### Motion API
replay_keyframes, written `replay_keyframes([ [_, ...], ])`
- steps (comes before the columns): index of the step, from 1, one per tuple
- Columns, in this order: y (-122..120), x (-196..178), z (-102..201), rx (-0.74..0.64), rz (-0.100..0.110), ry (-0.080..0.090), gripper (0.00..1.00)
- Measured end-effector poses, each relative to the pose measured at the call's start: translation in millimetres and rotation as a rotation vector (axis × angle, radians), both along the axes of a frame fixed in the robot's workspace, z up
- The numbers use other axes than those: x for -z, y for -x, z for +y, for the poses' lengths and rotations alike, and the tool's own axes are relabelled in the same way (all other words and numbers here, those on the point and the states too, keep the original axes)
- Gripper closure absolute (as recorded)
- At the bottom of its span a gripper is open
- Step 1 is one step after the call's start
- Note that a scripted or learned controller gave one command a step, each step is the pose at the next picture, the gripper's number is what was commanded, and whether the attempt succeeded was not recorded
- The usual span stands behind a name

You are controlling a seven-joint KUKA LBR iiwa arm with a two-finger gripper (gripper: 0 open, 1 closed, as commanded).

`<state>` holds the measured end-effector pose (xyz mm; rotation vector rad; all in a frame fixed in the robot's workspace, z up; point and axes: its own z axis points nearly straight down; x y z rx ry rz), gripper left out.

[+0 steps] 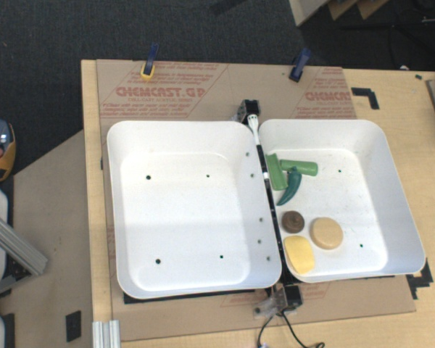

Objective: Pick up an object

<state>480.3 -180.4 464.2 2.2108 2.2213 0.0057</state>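
Hand state, whether released, clenched or grasping, cannot be told, so how the objects lie relative to it cannot be told either.

Four objects that could be picked lie in the right bin, all gathered toward its left wall. A green piece lies farthest back, made up of a flat pale green bar, a short cylinder and a darker curved part pointing toward the front. In front of it lies a small brown disc. Just to the right of the disc sits a larger tan disc, close to it or touching. A yellow block lies nearest the front wall, just below both discs.

The left bin stands side by side with the right one, their inner rims meeting along a dark strip. Both bins are shallow and white, with a few small dark dots on their floors.

Both rest on a brown cardboard sheet that covers the surface. Red print on it reads "CHEMCAST GP" behind the left bin, and part of the same print shows behind the right bin. A yellow and blue clamp and a blue clamp grip the sheet's far edge.
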Motion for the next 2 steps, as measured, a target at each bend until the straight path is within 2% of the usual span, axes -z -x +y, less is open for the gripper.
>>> replay_keyframes([
  [1,0,-30,40,0.0,0.0,-0.001,1.0],
  [2,0,-26,105,-0.003,0.009,-0.004,1.0],
])
